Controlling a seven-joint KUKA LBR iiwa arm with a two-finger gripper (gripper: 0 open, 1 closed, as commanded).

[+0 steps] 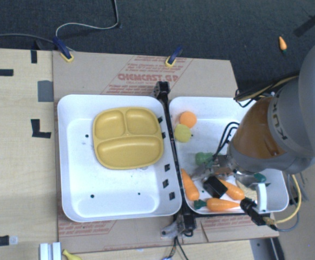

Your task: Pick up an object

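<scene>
Claw (216, 185) just above carrots (222, 204)

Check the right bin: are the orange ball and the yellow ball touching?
Touching. In the camera view the orange ball sits just above the yellow ball near the bin's left wall, and their outlines meet with no white floor visible between them.

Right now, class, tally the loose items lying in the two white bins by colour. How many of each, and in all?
Orange: 4 (ball, carrots)
Yellow: 2 (ball, divided plate)
Green: 1 (piece)
Total: 7
</scene>
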